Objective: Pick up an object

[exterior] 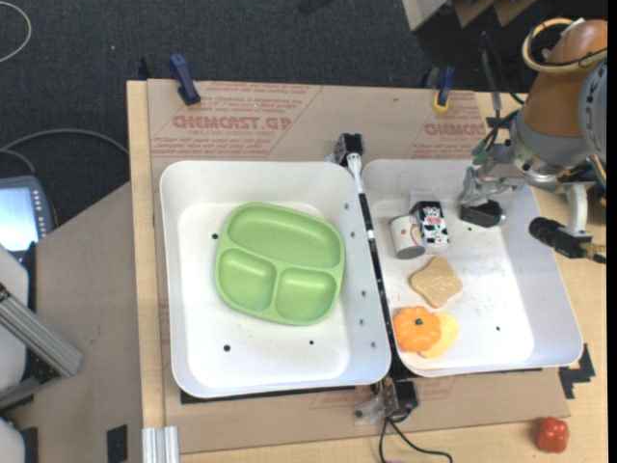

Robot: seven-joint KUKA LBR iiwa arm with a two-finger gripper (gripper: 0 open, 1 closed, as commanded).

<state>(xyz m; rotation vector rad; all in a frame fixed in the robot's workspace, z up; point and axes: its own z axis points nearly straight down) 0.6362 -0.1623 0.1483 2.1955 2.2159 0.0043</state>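
The gripper (480,204) hangs over the upper part of the right bin (540,326), with nothing visible between its fingers; whether they are spread or closed I cannot tell from this angle. Nothing has been lifted, so the pick is not yet done.

Just off the gripper toward nine o'clock sits a small cow-patterned mug (431,225), touching or nearly touching a grey cup (406,236) lying on its side. At about seven o'clock from the gripper lies a tan toast-shaped piece (436,283), and beyond it, near the bin's lower edge, an orange toy (418,328) rests against a yellow piece (445,333).

The left bin (183,287) holds a green divided plate (281,261). A red object (550,434) lies on the bench (482,422) at five o'clock.

Judging by position, the cow-patterned mug looks the nearest candidate; descent, closure and lift all remain.
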